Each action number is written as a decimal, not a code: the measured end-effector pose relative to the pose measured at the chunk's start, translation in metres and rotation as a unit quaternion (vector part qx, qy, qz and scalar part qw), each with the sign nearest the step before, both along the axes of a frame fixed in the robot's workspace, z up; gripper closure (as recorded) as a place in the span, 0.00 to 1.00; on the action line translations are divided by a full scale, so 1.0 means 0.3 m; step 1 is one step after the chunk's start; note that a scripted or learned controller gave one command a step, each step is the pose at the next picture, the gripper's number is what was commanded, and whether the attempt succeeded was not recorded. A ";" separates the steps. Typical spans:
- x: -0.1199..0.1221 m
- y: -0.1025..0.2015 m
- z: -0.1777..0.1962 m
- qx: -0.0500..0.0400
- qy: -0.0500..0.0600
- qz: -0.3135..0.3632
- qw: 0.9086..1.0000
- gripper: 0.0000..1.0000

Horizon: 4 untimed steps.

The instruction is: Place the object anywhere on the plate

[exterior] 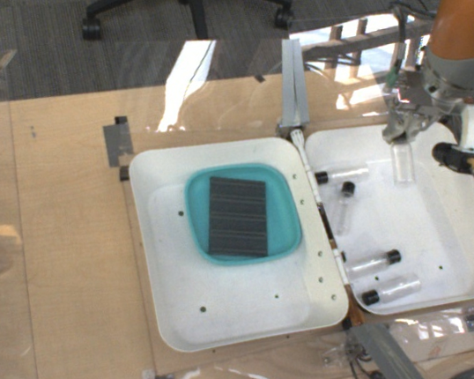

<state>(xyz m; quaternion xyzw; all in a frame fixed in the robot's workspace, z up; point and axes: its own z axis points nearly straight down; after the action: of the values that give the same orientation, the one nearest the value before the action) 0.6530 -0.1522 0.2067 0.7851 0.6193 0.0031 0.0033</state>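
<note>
A teal plate (pixel 287 221) sits in the left bin (pixel 182 318), and a dark grey ribbed slab (pixel 238 216) lies flat on its middle. Over the far part of the right bin (pixel 464 273), my gripper (pixel 400 135) is shut on the top end of a clear tube (pixel 403 165). The tube hangs straight down below it, and its cap end is hidden in the gripper. The gripper is well to the right of the plate, past the wall between the bins.
Several clear tubes with black caps lie in the right bin: two near its left wall (pixel 344 197), one lower down (pixel 378 260) and one by the front rim (pixel 391 292). A metal post (pixel 293 86) stands behind the bins' joint.
</note>
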 end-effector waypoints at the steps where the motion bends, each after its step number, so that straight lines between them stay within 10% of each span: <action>1: -0.139 0.195 -0.150 0.001 0.003 0.006 1.000 1.00; 2: -0.356 0.397 -0.070 0.001 0.002 -0.002 1.000 1.00; 3: -0.267 0.612 -0.072 0.001 0.002 0.039 0.999 1.00; 4: -0.267 0.610 -0.071 0.001 0.002 0.038 0.999 0.00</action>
<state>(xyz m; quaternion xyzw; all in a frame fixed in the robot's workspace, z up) 0.5730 0.0307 0.1854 0.7610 0.6488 0.0027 0.0013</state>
